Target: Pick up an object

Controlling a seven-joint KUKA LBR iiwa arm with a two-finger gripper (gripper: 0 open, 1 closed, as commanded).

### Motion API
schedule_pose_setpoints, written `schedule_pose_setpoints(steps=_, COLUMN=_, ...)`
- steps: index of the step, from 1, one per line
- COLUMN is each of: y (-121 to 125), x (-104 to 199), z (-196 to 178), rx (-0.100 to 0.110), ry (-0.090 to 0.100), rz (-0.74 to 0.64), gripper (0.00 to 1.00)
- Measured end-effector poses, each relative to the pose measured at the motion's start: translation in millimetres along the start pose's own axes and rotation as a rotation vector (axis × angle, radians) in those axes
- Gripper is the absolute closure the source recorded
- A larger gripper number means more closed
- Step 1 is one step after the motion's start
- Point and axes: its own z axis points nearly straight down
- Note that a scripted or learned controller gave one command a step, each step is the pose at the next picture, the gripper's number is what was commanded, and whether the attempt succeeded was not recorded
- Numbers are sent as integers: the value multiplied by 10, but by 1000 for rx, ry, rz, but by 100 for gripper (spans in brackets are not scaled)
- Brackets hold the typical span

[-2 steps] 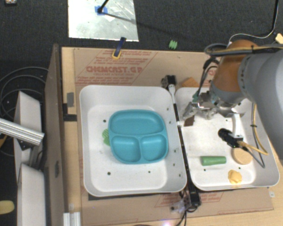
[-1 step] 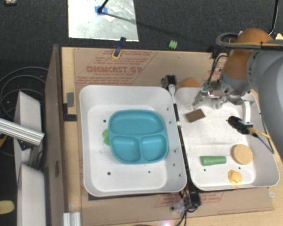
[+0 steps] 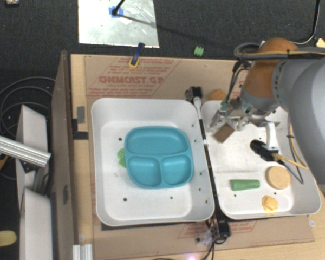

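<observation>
My gripper (image 3: 226, 121) hangs over the far left part of the right bin (image 3: 303, 202), close to the wall between the two bins. A small brown block (image 3: 222, 134) sits right at the gripper's tip, partly covered by it, and I cannot tell whether it is held. Nearer the front of the same bin lie a green cylinder (image 3: 245, 184), a round tan disc (image 3: 278, 177) and a small yellow piece (image 3: 269, 202). A tan object (image 3: 216, 95) shows at the bin's far left corner, behind the gripper.
The left bin (image 3: 105, 161) holds a blue divided plate (image 3: 158, 156), with a green thing (image 3: 121, 156) peeking out from under its left edge. The arm's grey body (image 3: 309, 107) covers the right bin's far right part.
</observation>
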Motion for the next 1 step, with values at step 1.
schedule_pose_setpoints(steps=1, y=16, x=-18, z=-117, rx=-4, ry=-1, rz=0, gripper=100)
